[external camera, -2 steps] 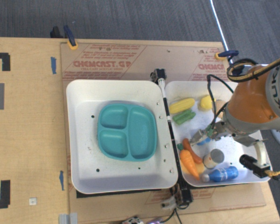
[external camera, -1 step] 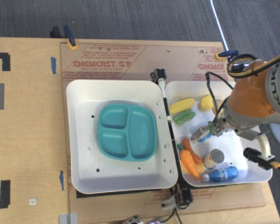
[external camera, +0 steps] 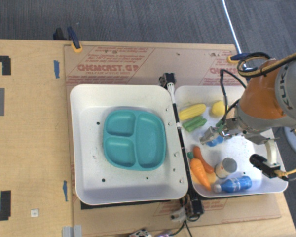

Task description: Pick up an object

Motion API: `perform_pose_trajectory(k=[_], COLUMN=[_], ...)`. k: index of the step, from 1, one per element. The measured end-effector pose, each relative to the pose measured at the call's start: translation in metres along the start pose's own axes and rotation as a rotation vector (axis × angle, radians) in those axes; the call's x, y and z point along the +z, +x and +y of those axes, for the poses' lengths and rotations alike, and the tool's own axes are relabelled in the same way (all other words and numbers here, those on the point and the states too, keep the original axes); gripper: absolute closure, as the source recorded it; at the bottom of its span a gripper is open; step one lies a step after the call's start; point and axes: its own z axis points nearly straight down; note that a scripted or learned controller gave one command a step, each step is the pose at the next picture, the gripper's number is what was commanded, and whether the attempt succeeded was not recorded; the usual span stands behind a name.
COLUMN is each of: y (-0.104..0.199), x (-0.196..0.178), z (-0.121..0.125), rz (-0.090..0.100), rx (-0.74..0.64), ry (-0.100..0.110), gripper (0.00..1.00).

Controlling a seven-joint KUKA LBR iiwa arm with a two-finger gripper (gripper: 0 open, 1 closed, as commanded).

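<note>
We find the claw (external camera: 210, 138) low over the middle of the right bin (external camera: 272, 185), reaching in from three o'clock; whether its fingers stand apart or together we cannot tell, for a small blue object (external camera: 215, 141) lies right at its tip and blurs with it. Around it we count one yellow corn cob (external camera: 192, 111) at eleven o'clock with one green piece (external camera: 193, 123) just under it, one yellow lemon-like piece (external camera: 217, 108) at twelve, two orange carrots (external camera: 201, 171) at seven, one grey-capped item (external camera: 226, 166) at five, and one blue bottle (external camera: 234, 184) lying flat near the bin's lower rim. At nine o'clock the left bin (external camera: 84, 147) holds one teal tray (external camera: 134, 138) with three compartments. Both bins sit on a cardboard sheet (external camera: 113, 65) printed "CHEMCAST GP" in red, on a wooden bench (external camera: 24, 147) above grey carpet (external camera: 138, 9).
</note>
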Motion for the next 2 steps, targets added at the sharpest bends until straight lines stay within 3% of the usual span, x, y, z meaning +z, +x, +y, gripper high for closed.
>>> perform_pose_trajectory(k=[1, 2], y=[0.012, 0.022], x=[0.017, 0.015], z=[-0.01, -0.064], rz=[0.012, 0.016], rx=[0.269, 0.155], ry=[0.035, 0.037], gripper=[0.0, 0.0])
